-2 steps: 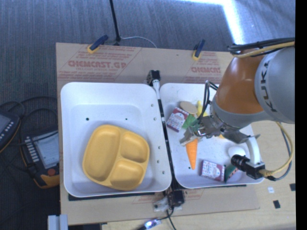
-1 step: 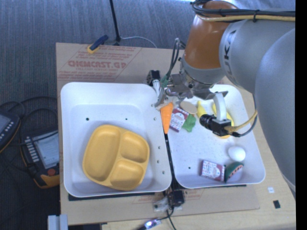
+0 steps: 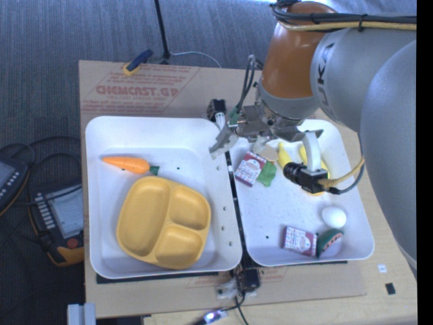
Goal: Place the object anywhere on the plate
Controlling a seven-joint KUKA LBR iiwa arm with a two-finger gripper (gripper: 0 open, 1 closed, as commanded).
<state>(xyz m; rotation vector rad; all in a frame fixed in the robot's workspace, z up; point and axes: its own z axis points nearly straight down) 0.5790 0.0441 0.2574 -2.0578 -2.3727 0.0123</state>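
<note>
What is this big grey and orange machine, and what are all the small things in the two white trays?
It is a robot arm, photographed by one fixed camera above the bench, looking down at a slant. Its gripper hangs over the right bin; I cannot tell whether it holds anything. The left bin has a yellow divided plate and a toy carrot. The right bin has a white egg, small red packets, a green piece and a watermelon slice.

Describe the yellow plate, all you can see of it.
The plate is mustard yellow, looks like moulded plastic, rounded at the corners, with raised ridges dividing it into three compartments, one long and two smaller. It lies flat and slightly turned in the left bin, toward its front. The carrot lies just behind it, apart.
</note>
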